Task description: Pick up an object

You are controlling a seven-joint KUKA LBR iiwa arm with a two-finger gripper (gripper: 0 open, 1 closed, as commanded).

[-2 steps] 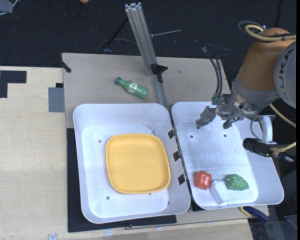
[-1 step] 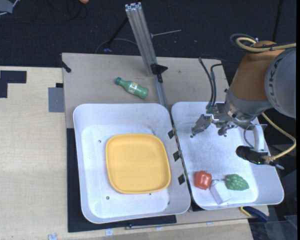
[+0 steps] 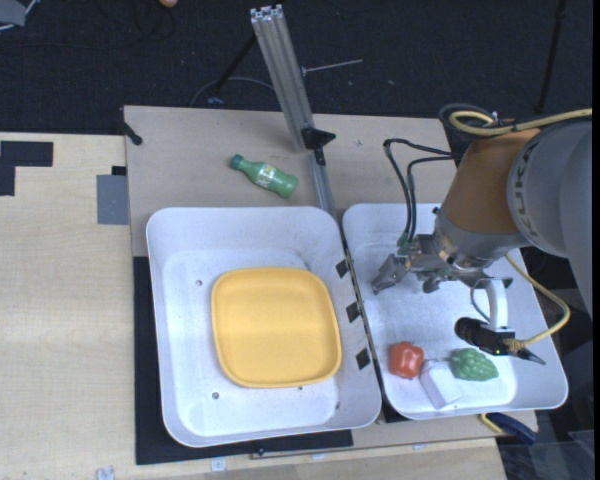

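Green bottle (image 3: 265, 175) on bench, 11 o'clock of left bin (image 3: 170, 258). Yellow plate (image 3: 276, 326) inside that bin. Right bin (image 3: 540, 393): red pepper (image 3: 406, 359), white block (image 3: 441, 384), green object (image 3: 473, 365) clustered at 6 o'clock. Gripper (image 3: 388, 275) above, 10 o'clock of pepper; finger state cannot tell.

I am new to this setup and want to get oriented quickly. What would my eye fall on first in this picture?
First, the yellow plate in the middle of the left bin. Next, the arm with its orange band, over the right bin from the right; near that bin's front edge lie a red pepper and a green vegetable. A green bottle lies on the bench behind the left bin.
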